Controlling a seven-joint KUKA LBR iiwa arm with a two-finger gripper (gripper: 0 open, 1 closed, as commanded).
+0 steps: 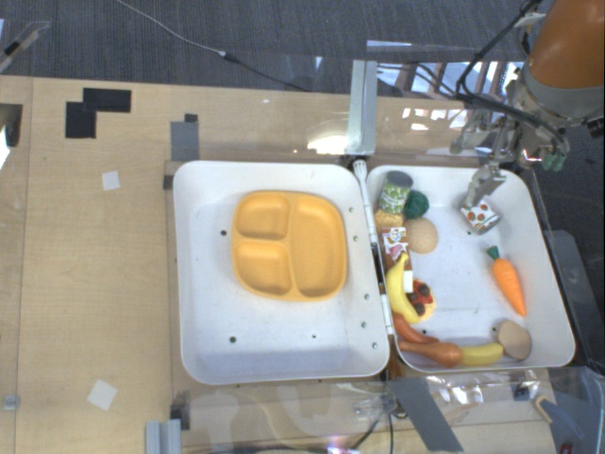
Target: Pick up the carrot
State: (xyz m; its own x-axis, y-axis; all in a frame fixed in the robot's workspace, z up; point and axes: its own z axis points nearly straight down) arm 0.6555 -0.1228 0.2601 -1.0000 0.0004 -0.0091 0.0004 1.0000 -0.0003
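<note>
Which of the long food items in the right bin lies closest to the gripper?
The carrot, orange with a green top, alone near the right wall below the gripper. The bananas and sausage lie farther off, left and bottom.

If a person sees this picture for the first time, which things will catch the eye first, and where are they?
The yellow divided plate draws the eye first; it lies in the middle of the left bin. Next comes the orange carrot lying by itself near the right side of the right bin, while other toy foods crowd that bin's left wall. The gripper hangs over the bin's far end, just above a small spotted item.
</note>
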